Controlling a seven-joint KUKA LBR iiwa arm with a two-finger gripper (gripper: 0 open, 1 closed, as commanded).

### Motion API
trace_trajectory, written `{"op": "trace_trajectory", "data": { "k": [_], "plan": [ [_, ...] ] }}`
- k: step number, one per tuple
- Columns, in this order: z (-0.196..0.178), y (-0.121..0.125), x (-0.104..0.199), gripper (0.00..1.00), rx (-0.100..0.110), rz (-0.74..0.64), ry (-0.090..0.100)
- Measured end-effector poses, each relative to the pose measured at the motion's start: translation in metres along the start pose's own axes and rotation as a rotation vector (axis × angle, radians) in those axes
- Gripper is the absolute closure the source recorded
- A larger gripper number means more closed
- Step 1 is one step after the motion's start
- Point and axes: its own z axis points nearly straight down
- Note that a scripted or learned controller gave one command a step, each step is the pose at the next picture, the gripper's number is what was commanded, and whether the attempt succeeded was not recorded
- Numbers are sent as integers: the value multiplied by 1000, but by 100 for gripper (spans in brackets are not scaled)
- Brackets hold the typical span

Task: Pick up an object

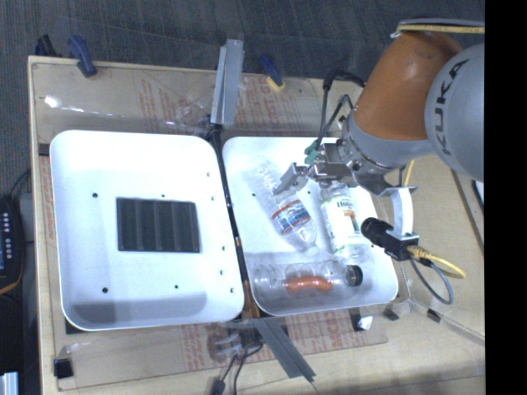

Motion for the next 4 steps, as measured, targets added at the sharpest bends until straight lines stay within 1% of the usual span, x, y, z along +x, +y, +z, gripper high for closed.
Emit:
{"op": "trace_trajectory", "data": {
  "k": [1,2,3,4],
  "plan": [
    [98,23,-41,0,1,-53,-1],
    [186,48,-60,0,0,-2,0],
    [186,16,-51,0,0,21,0],
    [175,17,-50,100,0,16,-1]
  ]
}}
